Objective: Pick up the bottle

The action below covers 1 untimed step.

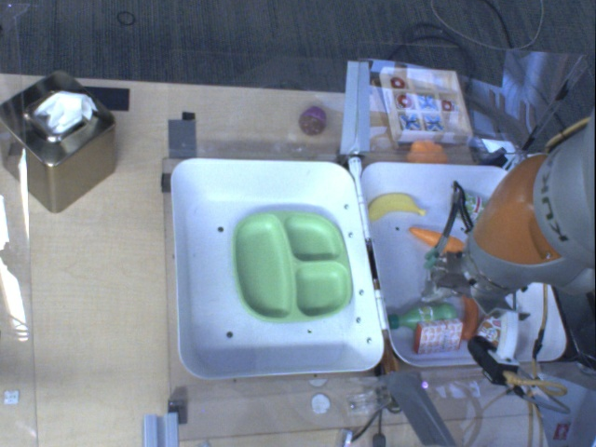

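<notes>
Down at the front edge of the desk (112, 277) it's mostly loose cables and metal brackets, and right behind them sits the bottle (426, 328). It's lying on its side in the right-hand bin (391, 250), tucked into the corner at about 7 o'clock, green cap pointing at 9 o'clock toward the wall between the two bins.

The tool (443, 277) hangs just above the bottle, a bit toward 12 o'clock from it, with nothing between its tips as far as I can see. Whether it's spread or pinched together, honestly can't tell from this angle.

What I'd worry about: the bottle is round and lying flat, so if the tool comes down off-center it'll probably just roll away or squirt out. It's also jammed near the bin wall, which doesn't leave much room on that side. And there's a carrot (430, 237) just at 12 o'clock of the tool, plus a banana (395, 206) further back, so a sloppy descent could snag the wrong thing.

Left bin (200, 250) just has a green tray (291, 264) in it, well out of the way.
</notes>
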Motion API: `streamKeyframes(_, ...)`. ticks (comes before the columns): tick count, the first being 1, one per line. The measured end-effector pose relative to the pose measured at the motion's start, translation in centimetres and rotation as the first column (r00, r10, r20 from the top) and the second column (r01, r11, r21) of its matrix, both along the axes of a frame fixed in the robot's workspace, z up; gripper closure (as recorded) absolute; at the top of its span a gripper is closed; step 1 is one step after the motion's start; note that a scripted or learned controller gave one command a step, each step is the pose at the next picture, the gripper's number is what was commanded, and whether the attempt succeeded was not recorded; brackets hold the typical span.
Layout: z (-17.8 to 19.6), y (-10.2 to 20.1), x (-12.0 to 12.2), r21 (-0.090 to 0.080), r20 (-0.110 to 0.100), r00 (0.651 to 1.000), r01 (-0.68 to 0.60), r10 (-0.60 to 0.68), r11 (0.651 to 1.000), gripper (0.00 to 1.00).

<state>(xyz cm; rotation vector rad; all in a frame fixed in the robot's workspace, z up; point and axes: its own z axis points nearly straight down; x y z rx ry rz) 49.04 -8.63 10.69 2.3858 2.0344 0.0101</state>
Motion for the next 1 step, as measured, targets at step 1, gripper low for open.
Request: streamKeyframes(1,9.16,-7.8,-0.12,-0.006,-0.002,0.916,-0.401,0.401,0.916,1.0)
